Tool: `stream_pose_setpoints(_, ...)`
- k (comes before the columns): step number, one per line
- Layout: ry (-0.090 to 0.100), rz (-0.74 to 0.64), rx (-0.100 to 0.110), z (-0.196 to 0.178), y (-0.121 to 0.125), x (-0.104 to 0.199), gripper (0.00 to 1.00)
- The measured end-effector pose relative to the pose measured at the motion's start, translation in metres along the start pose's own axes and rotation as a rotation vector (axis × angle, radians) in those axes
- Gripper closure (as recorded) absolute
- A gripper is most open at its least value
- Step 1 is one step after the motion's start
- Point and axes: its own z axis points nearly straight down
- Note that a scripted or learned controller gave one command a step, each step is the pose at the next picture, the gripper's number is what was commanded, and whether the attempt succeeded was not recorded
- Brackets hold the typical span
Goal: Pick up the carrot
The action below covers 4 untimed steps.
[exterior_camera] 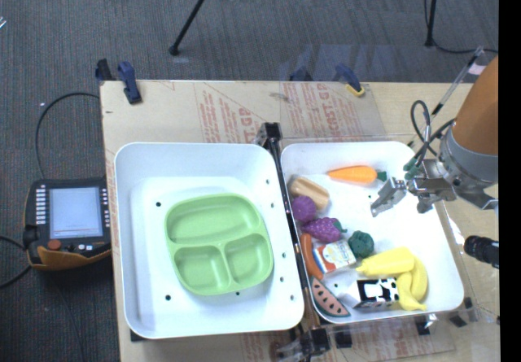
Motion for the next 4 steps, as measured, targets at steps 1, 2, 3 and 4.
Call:
stream_pose_setpoints(1, 0.0, 0.057, 0.002, 0.028, 0.067, -0.049, 0.0)
stream_pose_setpoints(2, 0.002, 0.425, 0.009, 0.169, 0.102, -0.059, 0.0)
stream_pose_setpoints(3, -0.001, 0.643, 0.015, 0.171, 0.12, -0.049, 0.0)
stream_pose_setpoints(4, 0.001, 1.071, 0.031, 0.172, 0.12, -0.044, 0.0)
